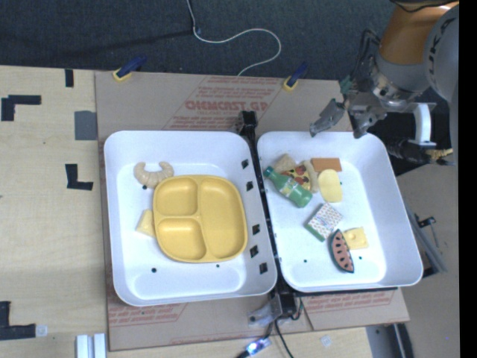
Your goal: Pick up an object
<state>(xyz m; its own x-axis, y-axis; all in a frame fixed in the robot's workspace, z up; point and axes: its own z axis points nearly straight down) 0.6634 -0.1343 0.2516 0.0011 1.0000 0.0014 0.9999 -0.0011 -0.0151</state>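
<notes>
Both bins are white: the left bin (119,222) and the right bin (387,222). In the left one lie a yellow divided plate (200,218), a beige croissant (152,173) and a pale yellow wedge (144,222). The right one has a green bottle (291,189), an orange-brown block (326,165), a yellow lemon (330,186), a white packet (325,219) speckled with dots, a red watermelon slice (341,251) with dark seeds and rind, and a yellow cheese piece (356,238). The pincer (344,121) is grey. The tabletop (45,200) is light tan with black marks.
</notes>
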